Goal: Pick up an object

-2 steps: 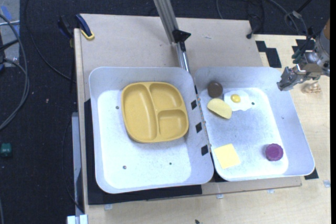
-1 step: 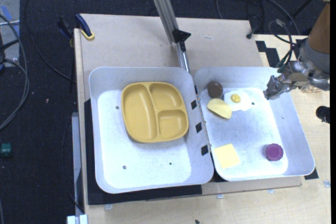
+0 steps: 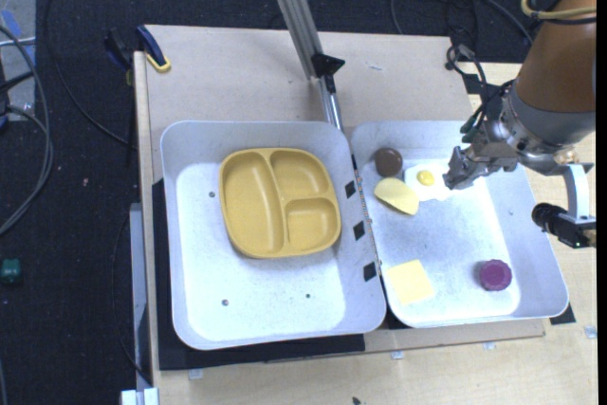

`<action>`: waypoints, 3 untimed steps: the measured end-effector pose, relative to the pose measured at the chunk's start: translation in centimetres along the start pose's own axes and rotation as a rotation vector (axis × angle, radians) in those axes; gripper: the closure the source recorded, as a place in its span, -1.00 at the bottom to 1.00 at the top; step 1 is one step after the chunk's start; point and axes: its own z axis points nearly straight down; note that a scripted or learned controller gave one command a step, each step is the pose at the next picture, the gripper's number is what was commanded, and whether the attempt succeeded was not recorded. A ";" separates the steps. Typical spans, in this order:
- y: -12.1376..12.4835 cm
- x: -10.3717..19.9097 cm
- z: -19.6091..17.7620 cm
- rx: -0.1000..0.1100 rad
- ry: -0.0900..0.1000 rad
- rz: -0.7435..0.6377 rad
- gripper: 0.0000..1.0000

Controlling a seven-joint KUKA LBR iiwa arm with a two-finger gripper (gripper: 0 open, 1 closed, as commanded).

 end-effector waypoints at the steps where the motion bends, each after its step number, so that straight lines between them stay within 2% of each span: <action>1: -0.8 5.8 -0.2 0.000 0.001 -0.001 1.00; 3: -4.9 15.3 2.4 0.002 0.000 0.000 1.00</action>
